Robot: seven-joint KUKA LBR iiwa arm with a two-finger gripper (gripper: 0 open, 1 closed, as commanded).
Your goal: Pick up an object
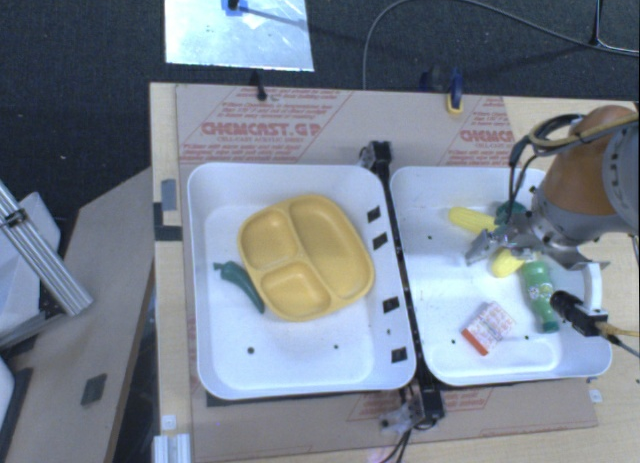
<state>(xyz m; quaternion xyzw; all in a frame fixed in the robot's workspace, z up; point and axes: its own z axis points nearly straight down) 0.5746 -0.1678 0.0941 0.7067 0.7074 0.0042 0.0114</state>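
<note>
Count: two white bins (215,281), one yellow tray (303,255), one green pepper (240,282), two yellow pieces (470,219), one green bottle (540,294), one packet (488,327).

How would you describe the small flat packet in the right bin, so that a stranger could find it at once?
Look at the right bin, the one the arm reaches into. Near its front edge lies the small flat packet, white with red print. Its neighbours differ: the green bottle and the yellow pieces near the gripper are rounded and plain-coloured.

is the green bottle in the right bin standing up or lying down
Lying down: the green bottle rests on its side on the right bin floor, its length showing from above.
</note>
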